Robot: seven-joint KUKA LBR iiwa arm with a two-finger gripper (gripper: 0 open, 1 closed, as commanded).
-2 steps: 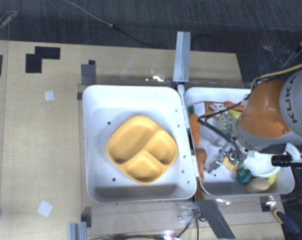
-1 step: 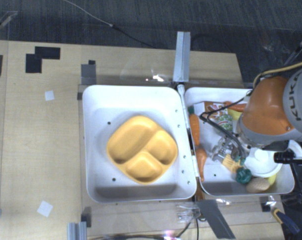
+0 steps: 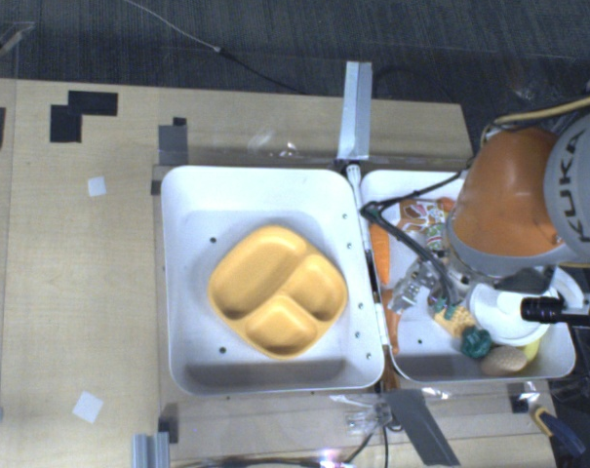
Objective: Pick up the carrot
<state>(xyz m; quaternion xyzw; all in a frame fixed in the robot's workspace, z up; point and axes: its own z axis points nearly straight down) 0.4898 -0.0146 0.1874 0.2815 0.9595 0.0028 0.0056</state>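
While the gripper point(image 3: 412, 291) hangs low in the right bin point(image 3: 412, 367), fingers' state unclear, the carrot point(image 3: 381, 261) lies just left, along the wall.

A robotics lab: a KUKA arm point(image 3: 529, 203) over two white bins point(image 3: 265, 188) on a plywood table point(image 3: 70, 291) (cables trailing, metal brackets).

The orange carrot point(image 3: 382, 261) lies lengthwise along the right bin's point(image 3: 412, 367) left wall.
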